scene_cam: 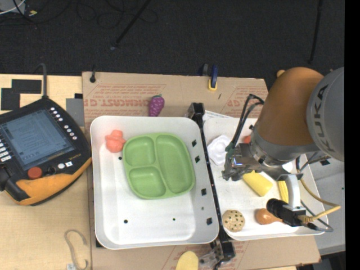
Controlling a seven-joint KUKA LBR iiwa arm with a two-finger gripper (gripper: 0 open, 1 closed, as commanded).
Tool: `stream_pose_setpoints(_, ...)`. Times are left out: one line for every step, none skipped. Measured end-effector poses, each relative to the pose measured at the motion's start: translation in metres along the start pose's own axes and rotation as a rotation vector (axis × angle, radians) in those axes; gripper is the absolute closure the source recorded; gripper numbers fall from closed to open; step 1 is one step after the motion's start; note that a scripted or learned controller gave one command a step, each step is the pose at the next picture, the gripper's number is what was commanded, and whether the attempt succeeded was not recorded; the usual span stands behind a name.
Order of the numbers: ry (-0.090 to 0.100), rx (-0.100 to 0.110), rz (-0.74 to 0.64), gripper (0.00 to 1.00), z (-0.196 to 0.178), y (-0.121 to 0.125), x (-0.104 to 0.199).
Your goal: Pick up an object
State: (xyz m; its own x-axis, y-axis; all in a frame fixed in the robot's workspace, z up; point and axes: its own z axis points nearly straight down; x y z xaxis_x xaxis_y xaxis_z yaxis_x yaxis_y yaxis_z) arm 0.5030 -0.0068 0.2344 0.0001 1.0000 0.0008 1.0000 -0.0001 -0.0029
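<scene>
The claw (pixel 232 170) is hanging low in the right bin (pixel 247 232); whether it is spread or pinching, I cannot tell. A yellow block (pixel 257 183) is lying just beside it, a cookie (pixel 233 220) nearer the camera. Left of it, a green tray (pixel 157 165) is sitting in the other bin (pixel 140 224) on the cardboard-covered bench (pixel 112 91).
</scene>
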Motion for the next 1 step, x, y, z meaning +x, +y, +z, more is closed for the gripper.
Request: stream_pose_setpoints(0.0, 0.0, 0.002, 1.0, -0.0015, -0.0012, -0.0016)
